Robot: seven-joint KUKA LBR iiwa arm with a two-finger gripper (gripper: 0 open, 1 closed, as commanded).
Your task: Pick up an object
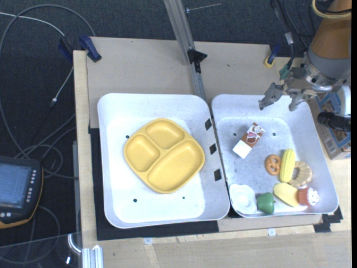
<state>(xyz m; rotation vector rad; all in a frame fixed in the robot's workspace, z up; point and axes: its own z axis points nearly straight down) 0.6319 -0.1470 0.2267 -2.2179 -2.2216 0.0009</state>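
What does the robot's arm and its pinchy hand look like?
The arm is round and chunky, with an orange band on top and grey below it. At its end sits a grey metal gripper with two thin fingers. Dark cables run beside it.

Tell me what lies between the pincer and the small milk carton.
Bare white floor of the right bin, as seen in the camera view; nothing sits between the pincer and the milk carton.

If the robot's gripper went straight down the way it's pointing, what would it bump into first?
Probably the bare white floor of the right bin near its far rim. The gripper hangs above that spot, though height is hard to judge; the small carton lies nearer the camera.
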